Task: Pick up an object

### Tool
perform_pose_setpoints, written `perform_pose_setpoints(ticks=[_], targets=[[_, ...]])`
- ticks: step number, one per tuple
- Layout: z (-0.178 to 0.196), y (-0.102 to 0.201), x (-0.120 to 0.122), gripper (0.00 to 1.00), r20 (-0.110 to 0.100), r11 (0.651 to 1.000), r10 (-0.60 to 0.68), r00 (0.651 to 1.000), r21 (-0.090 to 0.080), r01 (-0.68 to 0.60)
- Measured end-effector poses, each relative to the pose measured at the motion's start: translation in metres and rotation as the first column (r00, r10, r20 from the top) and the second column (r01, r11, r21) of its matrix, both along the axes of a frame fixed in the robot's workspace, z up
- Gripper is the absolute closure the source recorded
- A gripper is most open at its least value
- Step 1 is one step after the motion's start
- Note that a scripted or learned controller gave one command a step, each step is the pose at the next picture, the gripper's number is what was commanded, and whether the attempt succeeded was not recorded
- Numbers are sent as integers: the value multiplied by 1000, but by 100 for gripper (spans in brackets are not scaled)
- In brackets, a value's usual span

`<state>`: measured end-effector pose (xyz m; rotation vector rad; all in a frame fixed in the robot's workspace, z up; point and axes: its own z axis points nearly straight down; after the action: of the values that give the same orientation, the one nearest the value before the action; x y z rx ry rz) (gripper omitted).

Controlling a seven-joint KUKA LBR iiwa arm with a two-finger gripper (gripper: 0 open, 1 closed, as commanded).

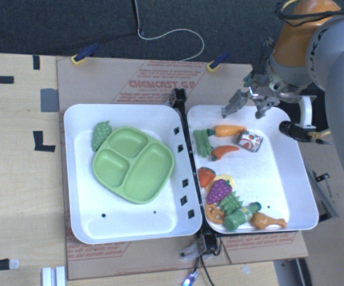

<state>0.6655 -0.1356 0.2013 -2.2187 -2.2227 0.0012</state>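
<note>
My gripper (245, 108) hangs open over the far edge of the right bin (291, 177), with nothing between its fingers (231, 108). Just in front of it lie an orange carrot (229, 130) and a small red-and-white can (250, 140). A green pod (202, 142) and an orange chili (224, 152) lie to the left of the can. Nearer the front sit a tomato (205, 176), purple grapes (218, 190), a green vegetable (236, 218) and an orange squash (267, 221).
The left bin (76, 177) holds a green divided plate (133, 164) and a green bunch (101, 134) at its far left. A black divider (186, 159) joins the two bins. A cable (160, 34) lies on the dark floor behind the bench.
</note>
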Motion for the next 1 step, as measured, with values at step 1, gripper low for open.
perform_pose_setpoints(ticks=[1], targets=[[100, 31, -37, 0, 10, 1000, 3, 1000, 0, -3]])
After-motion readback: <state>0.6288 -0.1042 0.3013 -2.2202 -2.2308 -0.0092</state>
